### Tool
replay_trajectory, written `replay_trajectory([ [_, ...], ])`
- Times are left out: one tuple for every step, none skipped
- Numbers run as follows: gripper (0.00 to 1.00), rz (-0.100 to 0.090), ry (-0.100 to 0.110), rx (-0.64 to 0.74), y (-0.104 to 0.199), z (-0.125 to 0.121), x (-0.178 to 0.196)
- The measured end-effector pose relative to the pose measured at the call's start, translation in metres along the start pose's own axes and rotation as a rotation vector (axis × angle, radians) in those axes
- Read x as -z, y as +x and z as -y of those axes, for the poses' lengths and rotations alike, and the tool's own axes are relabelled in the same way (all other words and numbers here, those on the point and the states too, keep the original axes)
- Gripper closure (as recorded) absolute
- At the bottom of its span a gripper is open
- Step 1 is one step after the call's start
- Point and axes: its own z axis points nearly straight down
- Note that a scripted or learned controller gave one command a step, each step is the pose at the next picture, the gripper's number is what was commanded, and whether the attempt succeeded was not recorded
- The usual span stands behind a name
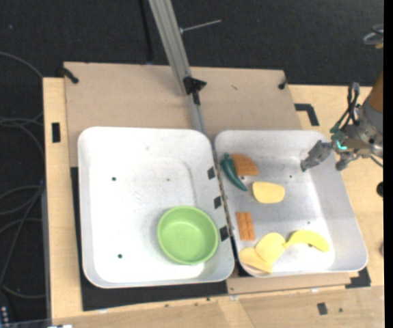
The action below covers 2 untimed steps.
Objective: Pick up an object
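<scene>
Nearest the front edge of the worktop (148, 306), a green bowl (188, 234) sits upright in the left bin (114, 156), close to that bin's front right corner. Beside it, along the front of the right bin (340, 210), lies a cluster of pale yellow pieces (264, 250), overlapping one another at the bin's front left corner, with a curved yellow piece (309, 240) just beside them toward the right. A small orange block (245, 225) lies flat against the right bin's left wall, a little behind the cluster. Further back, near the middle of the same bin, a rounded yellow piece (268, 193) lies apart from the rest. Behind that, toward the bin's rear left corner, a dark green curved object (234, 173) rests touching a second orange block (245, 165). Over the right bin's rear right corner, the end effector (329, 154) hangs at the end of the arm that reaches in from the worktop's right edge; its two fingers stand spread apart with nothing between them, one dark finger (314, 156) pointing down toward the bin floor, well apart from every object. At the rear of the worktop, a grey metal rail (172, 39) rises at a slant from a black bracket (194, 85) near the back edge.
</scene>
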Motion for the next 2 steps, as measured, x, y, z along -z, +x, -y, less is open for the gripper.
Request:
replay_trajectory([
  [0.0, 0.001, 0.004, -0.004, -0.003, -0.002, -0.042],
  [0.0, 0.0, 0.004, -0.001, 0.0, -0.01, -0.09],
])
